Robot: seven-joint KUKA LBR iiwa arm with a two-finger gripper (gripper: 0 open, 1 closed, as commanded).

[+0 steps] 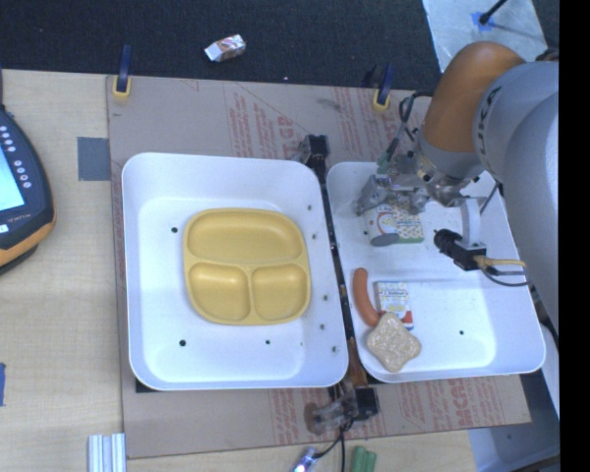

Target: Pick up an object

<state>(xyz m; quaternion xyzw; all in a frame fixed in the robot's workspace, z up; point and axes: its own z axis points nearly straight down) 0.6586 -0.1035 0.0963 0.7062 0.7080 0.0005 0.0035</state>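
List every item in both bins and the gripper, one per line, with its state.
yellow divided tray: flat in the left bin, compartments bare.
sausage: lying in the right bin, near its left wall.
small carton: lying flat beside the sausage.
toast slice: lying flat near the front wall.
small packet: lying under the gripper.
gripper: low over the small packet; grasp unclear.

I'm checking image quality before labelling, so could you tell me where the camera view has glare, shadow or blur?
Camera view: even lighting, white bins bright but not blown out; soft shadow under the yellow tray; the pincer and the item beneath it look muddled; the arm's near part is soft.
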